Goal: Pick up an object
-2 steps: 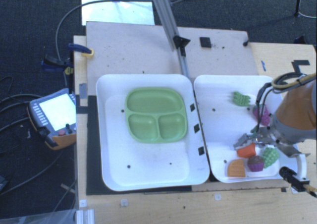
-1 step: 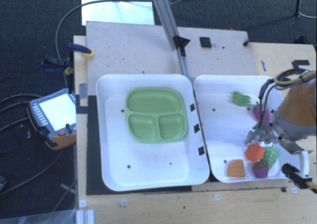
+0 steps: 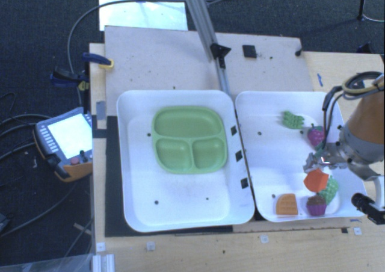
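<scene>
Claw low over the right bin's toys, nothing visibly lifted.

Far left of the claw (image 3: 320,165), a green three-compartment plastic tray (image 3: 190,139) lies in the left shallow white bin (image 3: 138,204). Just below the claw sits an orange block-shaped toy (image 3: 316,180), seemingly the target; whether the claw is spread or pinching, I cannot tell. The grasp and lift apparently remain.

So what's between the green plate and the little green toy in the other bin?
In the camera view, bare white bin floor and the two bins' touching rims lie between the green plate and the green toy.
</scene>
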Available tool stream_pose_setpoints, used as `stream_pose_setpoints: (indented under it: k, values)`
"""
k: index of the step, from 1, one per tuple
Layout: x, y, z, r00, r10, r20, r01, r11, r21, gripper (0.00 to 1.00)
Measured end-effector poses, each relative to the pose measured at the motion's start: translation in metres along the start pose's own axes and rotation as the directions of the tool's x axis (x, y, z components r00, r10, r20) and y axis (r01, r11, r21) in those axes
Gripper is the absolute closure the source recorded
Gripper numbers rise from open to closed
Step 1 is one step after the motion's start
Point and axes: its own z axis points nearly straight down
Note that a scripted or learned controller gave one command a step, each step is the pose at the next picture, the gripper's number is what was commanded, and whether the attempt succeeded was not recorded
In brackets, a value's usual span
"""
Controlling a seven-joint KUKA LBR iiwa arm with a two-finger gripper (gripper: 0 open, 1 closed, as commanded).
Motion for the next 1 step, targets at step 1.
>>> stream_pose_setpoints:
  k: [1]
  values:
    - [-0.0070, 0.0053, -0.0463, 1.000, 0.000, 0.001, 0.000, 1.000, -0.002, 1.00]
